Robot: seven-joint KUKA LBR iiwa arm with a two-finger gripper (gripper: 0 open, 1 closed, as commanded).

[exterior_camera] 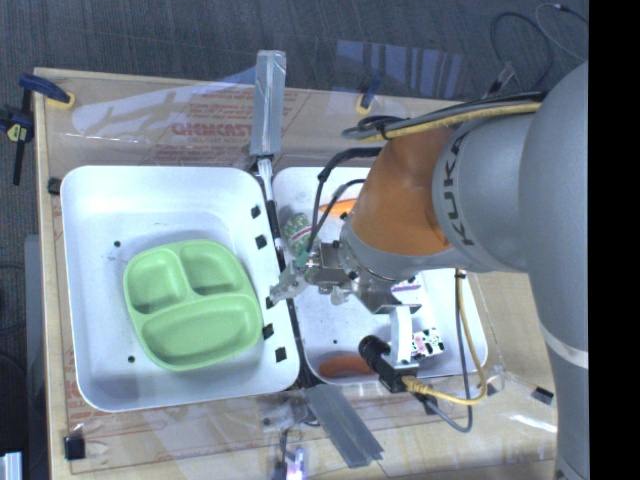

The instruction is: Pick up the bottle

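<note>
Gripper of mine is low in the right shallow white bin, close to the wall that divides it from the left white bin. Whether it is closed or apart, I cannot tell. Just above it, near that same wall, lies a small object with green print; it may be the bottle, but I am not sure. A green plastic tray with three compartments rests in the left bin.

Dark grey carpet floor, pale wooden bench
</note>
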